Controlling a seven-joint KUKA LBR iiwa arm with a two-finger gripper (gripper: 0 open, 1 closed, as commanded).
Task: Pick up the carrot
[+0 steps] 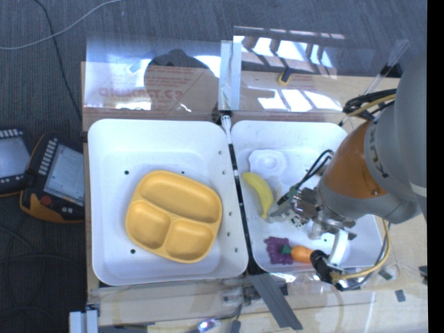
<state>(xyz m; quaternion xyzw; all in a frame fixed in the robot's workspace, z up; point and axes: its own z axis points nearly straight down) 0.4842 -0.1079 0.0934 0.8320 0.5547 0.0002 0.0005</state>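
The grey arm reaches in from the right over the right bin, its orange band bent down towards the bin's middle. The gripper hangs low above the bin floor, just beside the banana; wrist and cabling mask it, so I cannot tell whether it is open or closed. The carrot lies near the bin's near edge, touching the purple grapes, partly covered by robot hardware. A pale lump towards the far edge is hard to make out.
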